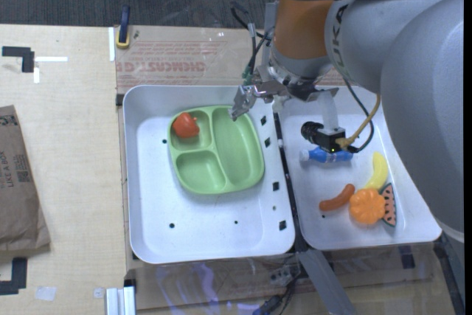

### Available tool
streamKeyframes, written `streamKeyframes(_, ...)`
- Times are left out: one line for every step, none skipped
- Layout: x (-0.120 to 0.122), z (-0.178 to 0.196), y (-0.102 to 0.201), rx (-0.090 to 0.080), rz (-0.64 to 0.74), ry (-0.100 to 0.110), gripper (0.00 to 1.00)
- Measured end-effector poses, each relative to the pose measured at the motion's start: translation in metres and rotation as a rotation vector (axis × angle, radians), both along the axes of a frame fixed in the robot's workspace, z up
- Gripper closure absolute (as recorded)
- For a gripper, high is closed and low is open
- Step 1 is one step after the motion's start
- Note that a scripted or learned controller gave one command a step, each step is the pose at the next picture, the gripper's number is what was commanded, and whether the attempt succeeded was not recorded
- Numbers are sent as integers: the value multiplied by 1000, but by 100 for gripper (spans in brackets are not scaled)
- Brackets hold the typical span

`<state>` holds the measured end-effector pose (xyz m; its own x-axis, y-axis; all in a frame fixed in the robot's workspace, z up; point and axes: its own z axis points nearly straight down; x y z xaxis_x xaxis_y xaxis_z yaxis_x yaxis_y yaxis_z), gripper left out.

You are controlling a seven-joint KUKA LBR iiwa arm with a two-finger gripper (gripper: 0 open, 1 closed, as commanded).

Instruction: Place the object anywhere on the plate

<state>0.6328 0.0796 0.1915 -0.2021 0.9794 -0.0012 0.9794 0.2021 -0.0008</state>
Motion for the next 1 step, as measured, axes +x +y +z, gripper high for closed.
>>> streamKeyframes(26, 0, 13, 0, 342, -1, 0)
